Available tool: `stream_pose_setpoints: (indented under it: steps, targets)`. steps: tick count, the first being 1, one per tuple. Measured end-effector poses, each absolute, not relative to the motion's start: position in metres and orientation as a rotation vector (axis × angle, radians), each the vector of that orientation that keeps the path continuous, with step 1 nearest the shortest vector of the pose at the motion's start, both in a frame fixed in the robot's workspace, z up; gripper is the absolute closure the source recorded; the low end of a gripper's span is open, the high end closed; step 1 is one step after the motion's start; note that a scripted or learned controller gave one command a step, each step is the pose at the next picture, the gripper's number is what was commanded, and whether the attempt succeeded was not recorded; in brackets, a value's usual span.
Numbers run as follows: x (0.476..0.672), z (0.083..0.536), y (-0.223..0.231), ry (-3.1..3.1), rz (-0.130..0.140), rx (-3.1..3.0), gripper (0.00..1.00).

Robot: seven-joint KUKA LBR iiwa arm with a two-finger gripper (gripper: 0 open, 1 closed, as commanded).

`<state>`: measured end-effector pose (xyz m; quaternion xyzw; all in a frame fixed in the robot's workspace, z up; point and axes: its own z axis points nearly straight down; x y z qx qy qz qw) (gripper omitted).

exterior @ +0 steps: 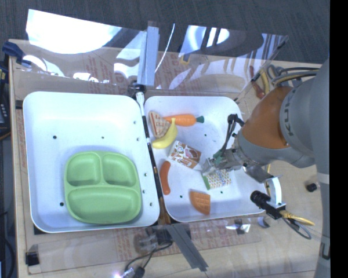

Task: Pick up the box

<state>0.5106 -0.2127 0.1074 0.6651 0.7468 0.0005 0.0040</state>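
Scene: we look down on two white bins; the left bin [40, 155] bears a green divided plate [102, 187], the right bin [220, 112] bears the small things.

Box: we take the box [184, 154] to be the small printed carton lying flat near the middle of the right bin, its long side slanted, just below the banana [167, 136] and just right of the top of the red sausage [165, 177].

Neighbours: a sandwich wedge [157, 122] and a carrot [182, 120] lie above the banana; an orange bread-like piece [200, 201] lies near the bin's lower edge; a green-edged dotted packet [218, 179] lies right of the box.

Gripper: we see the gripper [218, 162] low in the right bin, over the top of the dotted packet and just beside the box's right end.

Jaws: we cannot tell whether they stand open or closed; the wrist hides them from above.

Step in hand: we judge this the approach or grasp attempt, with the box resting on the bin floor, not lifted.

Next move: we think it calls for a shift left, centring on the box rather than the packet, then a closing across the carton's short width before any lift.

Risk: we expect a grab of the packet instead, or a nudge of the box into the sausage.
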Motion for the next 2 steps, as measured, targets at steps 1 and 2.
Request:
stream_pose_setpoints:
  steps: [1, 2]
  targets:
    - [0.511, 0.107, -0.213, 2.340, 0.001, 2.084, 0.00]
    - [0.501, 0.097, -0.210, 2.393, 0.007, 2.018, 0.00]
